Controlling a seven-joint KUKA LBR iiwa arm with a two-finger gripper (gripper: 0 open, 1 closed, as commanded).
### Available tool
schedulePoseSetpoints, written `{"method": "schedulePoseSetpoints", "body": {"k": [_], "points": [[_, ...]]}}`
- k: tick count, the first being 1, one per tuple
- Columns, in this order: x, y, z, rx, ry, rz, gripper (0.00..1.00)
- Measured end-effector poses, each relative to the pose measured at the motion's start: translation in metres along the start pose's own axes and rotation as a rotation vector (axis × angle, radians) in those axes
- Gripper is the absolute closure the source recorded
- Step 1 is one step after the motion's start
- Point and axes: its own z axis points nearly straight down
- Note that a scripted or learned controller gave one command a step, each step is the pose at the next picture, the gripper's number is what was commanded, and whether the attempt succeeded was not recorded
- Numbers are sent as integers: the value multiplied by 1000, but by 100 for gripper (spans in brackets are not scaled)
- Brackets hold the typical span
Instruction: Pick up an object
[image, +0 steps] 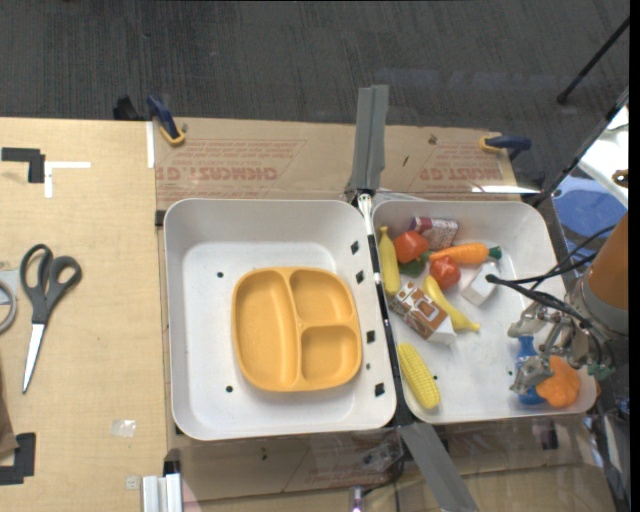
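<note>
My gripper (527, 350) hangs over the right bin's (470, 400) lower right corner, its fingers spread open. A small blue object (526, 347) shows between the fingertips; I cannot tell whether they touch it. An orange round toy (563, 386) lies just right of the lower fingertip. Further left in the same bin lie a corn cob (418, 375), a banana (447, 304), a brown-and-white box (420, 308), two red tomatoes (409, 246), a carrot (462, 255) and a white block (478, 291).
The left bin (200, 330) holds a yellow divided plate (297, 328). Scissors (40, 300) lie on the wooden bench at the far left. Black cables (530, 290) run from the arm across the right bin's right side.
</note>
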Motion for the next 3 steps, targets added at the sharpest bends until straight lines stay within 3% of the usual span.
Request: {"method": "schedulePoseSetpoints", "body": {"k": [1,2,3], "points": [[4,5,10,0,5,9,0],[2,5,0,1,-2,7,100],[2,6,0,1,-1,7,0]]}}
